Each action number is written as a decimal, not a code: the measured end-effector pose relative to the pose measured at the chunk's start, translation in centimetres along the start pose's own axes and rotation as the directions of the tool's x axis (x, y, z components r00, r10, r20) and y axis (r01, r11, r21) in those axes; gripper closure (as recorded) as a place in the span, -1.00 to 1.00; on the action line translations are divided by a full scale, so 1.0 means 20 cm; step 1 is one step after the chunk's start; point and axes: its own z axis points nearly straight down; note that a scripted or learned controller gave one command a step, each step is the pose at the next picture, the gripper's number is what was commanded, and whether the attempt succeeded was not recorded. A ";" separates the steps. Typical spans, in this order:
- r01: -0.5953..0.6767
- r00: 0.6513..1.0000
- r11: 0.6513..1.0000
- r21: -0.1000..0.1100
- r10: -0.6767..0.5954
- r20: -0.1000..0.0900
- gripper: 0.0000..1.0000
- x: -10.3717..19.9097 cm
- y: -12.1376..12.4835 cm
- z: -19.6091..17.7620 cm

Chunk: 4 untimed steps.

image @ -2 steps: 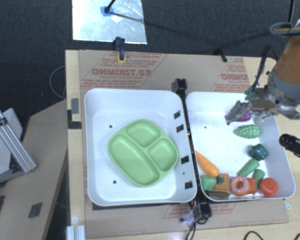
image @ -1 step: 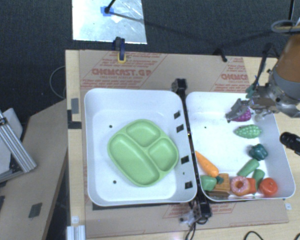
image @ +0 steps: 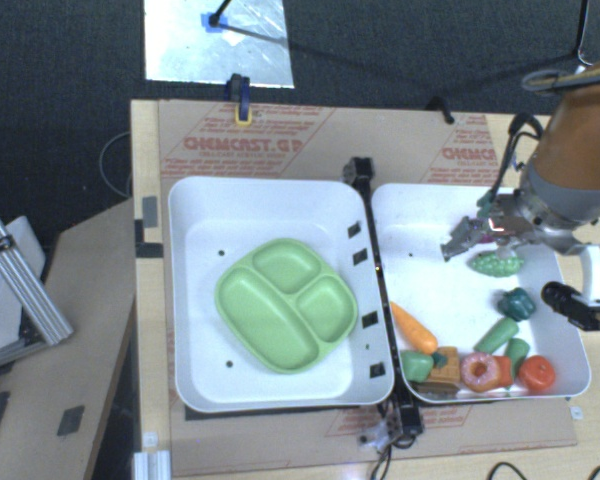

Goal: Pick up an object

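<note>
Currently listed, right bin (image: 420, 218): toy food gathered toward the near and right side. One pale green knobbly piece (image: 497, 264) lies near the bin's right wall, just beside the gripper (image: 467, 236) and slightly nearer the camera; whether the two touch cannot be told. One dark green pepper-like piece (image: 517, 302) sits near it, toward the front. One green pod (image: 496, 334) lies at a slant below that. One smaller green piece (image: 518, 349) sits next to the pod. One red tomato (image: 537, 371) sits in the near right corner. One pink-frosted doughnut (image: 479, 370) lies beside the tomato, to its left. One brown block (image: 444, 369) sits left of the doughnut. One round green piece (image: 415, 366) rests against the bin's near left corner. One orange carrot (image: 414, 326) lies at a slant above it.

Gripper: grey, low over the right bin's far half, fingers pointing left; how wide they stand cannot be told, and nothing is seen between them. Arm (image: 580, 148): grey with an orange band, entering from the right.

Left bin (image: 210, 218): one light green divided plate (image: 285, 303), three compartments, lying flat near the middle.

Bench (image: 280, 133): brown board under both bins.
</note>
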 end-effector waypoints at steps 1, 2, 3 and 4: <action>0.000 1.000 1.000 0.000 0.000 0.000 -1.00 -0.05 0.00 0.26; 0.000 1.000 1.000 0.002 0.000 -0.001 -1.00 -0.06 -0.05 0.53; 0.000 1.000 1.000 0.000 0.000 -0.001 -1.00 -0.06 -0.05 0.73; 0.000 1.000 1.000 -0.005 0.000 0.000 1.00 -0.06 -0.05 0.67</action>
